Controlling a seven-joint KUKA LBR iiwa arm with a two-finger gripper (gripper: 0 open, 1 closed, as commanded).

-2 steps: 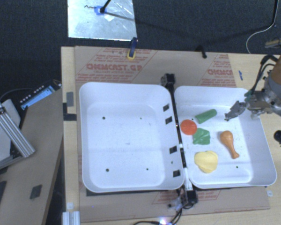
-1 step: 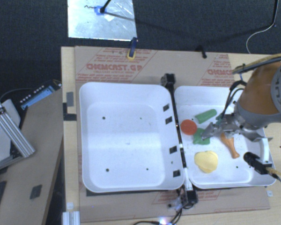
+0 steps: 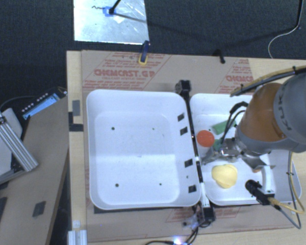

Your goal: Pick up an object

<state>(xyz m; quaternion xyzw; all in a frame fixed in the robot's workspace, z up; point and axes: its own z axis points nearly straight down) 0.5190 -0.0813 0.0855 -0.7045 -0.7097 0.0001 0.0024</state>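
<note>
Two white bins are sitting side by side on the table [image 3: 117, 65], and every candidate is lying in the right bin [image 3: 209, 103]: an orange ball [image 3: 205, 138] near the divider, a yellow lump [image 3: 224, 176] towards the near wall, and a green piece [image 3: 220, 126] partly hiding under the arm. The left bin [image 3: 137, 147] is holding nothing to pick. The gripper [image 3: 220, 153] is hanging between the ball and the yellow lump, just beside both, and I cannot tell how it is set. To do this step well, I judge it should be centring over one object, probably the ball or the lump, before dropping, and keeping clear of the divider. The arm [image 3: 275, 121] is reaching in from the right, its orange-banded wrist bending steeply down over the right bin
</note>
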